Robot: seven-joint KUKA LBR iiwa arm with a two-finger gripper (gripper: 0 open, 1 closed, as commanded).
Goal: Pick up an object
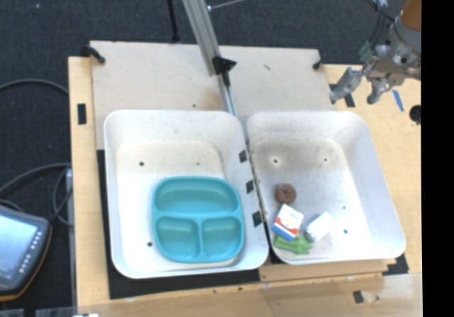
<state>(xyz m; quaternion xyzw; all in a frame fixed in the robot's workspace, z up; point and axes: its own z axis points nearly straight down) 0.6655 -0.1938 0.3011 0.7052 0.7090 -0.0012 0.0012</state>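
In the right bin (pixel 369 167), near its front edge, lie a small brown round object (pixel 285 193), a red and white box (pixel 288 223), a green item (pixel 295 244) and a white block (pixel 320 225). My gripper (pixel 360 90) hangs at the upper right, just beyond the right bin's far right corner, well away from these objects. Its two fingers (pixel 344 87) stand apart, open, with nothing between them.
The left bin (pixel 128 145) holds a blue divided plate (pixel 198 218) in its front half. A slanted metal rail (pixel 201 18) rises from the gap between the bins at the back. A tablet (pixel 18 248) lies off the bench at the lower left.
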